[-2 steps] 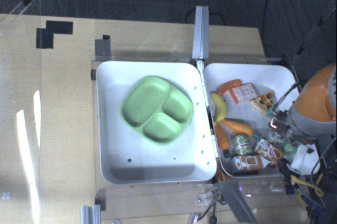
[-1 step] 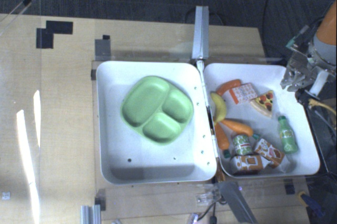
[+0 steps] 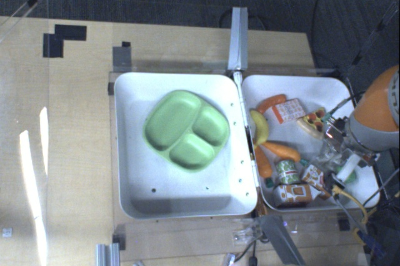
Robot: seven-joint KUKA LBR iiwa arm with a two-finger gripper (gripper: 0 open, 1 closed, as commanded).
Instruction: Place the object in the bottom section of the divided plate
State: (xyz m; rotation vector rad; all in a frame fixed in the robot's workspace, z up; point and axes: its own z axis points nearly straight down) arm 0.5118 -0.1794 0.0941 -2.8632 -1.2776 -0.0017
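Plate, green and divided, sits in the left bin. End effector hovers over the right bin's clutter, well apart. Its opening cannot be told.

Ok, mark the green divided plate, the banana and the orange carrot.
green divided plate (image 3: 178,115), camera view, floor of its large left section.
banana (image 3: 260,127), camera view, middle of its yellow curve.
orange carrot (image 3: 281,150), camera view, mid-body.

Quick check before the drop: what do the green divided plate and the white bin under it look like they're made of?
The plate looks like molded plastic: uniform pale green, rounded section walls, soft satin sheen. The bin seems to be smooth white plastic or coated metal, with rounded corners and faint glare; the view can't settle which.
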